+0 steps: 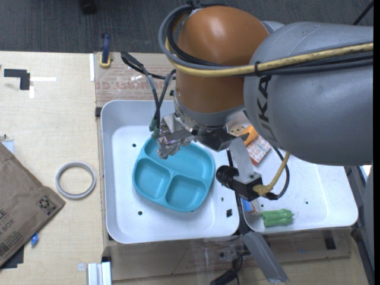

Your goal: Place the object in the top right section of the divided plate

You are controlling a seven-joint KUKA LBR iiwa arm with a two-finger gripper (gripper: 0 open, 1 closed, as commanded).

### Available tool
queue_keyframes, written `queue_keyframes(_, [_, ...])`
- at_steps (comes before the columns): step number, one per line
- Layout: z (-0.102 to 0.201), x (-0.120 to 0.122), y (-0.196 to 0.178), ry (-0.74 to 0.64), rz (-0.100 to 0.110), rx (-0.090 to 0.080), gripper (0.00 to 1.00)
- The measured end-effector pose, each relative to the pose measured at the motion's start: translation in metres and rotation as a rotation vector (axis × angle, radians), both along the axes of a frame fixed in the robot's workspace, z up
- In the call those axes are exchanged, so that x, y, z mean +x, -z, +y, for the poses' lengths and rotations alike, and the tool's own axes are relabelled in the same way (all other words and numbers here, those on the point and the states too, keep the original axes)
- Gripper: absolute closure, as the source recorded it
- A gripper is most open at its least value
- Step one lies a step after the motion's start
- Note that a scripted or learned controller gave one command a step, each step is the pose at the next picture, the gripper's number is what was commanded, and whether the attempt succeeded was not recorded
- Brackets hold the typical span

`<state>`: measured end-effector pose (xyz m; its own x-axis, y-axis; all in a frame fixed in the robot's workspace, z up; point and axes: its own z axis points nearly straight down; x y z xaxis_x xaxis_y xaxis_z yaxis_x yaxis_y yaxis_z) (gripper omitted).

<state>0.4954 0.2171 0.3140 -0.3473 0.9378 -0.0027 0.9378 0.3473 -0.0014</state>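
Note:
A blue divided plate [173, 178] lies in the left white bin [116, 177], with one long section on its upper side and two smaller ones below. My gripper [167, 142] hangs over the plate's upper edge, close to its surface, and the big orange and grey wrist hides much of what is behind it. Whether anything is between its tips is too small to tell. A green object [277, 217] lies in the right bin [332, 209] near the front rim. An orange and white packet [257, 146] peeks out from under the arm.
The arm covers the back of both bins. On the wooden bench to the left lie a grey tape ring [75, 179] and a brown cardboard box [21, 209]. A blue-handled clamp [105, 49] sits at the bench's back edge.

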Motion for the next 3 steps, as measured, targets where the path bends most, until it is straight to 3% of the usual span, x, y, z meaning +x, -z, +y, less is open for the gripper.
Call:
queue_keyframes(1, [-0.079, -0.018, 0.049, 0.006, 0.003, 0.000, 1.00])
queue_keyframes(2, [-0.006, -0.018, 0.073, 0.032, 0.003, -0.001, 1.00])
queue_keyframes(3, [-0.067, -0.017, 0.018, -0.074, 0.000, 0.001, 1.00])
